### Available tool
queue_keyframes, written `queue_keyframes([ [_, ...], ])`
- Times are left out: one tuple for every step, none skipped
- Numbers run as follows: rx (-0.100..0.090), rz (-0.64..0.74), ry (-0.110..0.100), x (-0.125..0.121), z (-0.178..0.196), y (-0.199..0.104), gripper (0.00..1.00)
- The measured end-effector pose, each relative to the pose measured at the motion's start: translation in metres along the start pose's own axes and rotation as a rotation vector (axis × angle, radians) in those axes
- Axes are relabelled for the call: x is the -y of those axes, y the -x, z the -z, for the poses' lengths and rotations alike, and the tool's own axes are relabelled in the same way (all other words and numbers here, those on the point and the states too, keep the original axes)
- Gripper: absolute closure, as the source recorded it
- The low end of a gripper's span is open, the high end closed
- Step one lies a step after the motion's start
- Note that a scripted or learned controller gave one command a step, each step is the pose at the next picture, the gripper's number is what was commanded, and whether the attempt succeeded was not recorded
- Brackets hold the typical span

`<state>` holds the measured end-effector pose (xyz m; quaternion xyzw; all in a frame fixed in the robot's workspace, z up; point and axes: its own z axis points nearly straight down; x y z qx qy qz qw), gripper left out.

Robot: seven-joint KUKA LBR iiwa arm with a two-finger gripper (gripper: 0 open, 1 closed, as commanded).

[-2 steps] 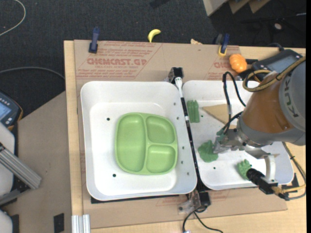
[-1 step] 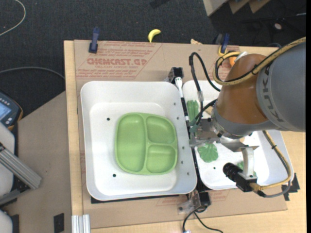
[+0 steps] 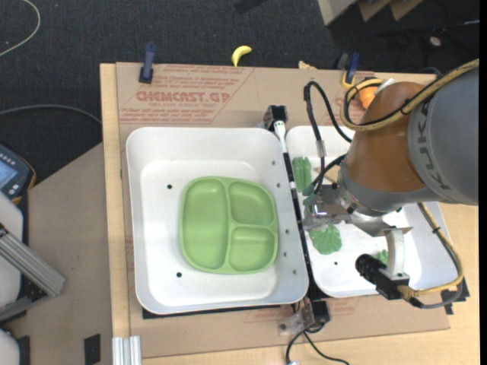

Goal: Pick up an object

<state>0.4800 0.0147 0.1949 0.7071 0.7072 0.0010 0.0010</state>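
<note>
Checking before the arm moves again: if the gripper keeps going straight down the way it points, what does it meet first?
Most likely the leafy green object lying in the right white bin, just below the gripper. Height above it is hard to judge from this slanted view.

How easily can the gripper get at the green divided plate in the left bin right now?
Probably yes: the green divided plate lies alone and uncovered in the left bin, nothing on it. The gripper sits over the right bin, so it must cross the rims between.
</note>
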Motion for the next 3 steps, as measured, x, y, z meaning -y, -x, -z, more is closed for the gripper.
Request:
queue_keyframes([
  [0.000,0.000,0.002,-0.001,0.010,0.000,1.00],
  [-0.004,0.009,0.010,-0.019,0.110,-0.062,1.00],
  [-0.003,0.001,0.013,-0.001,0.231,-0.049,1.00],
])
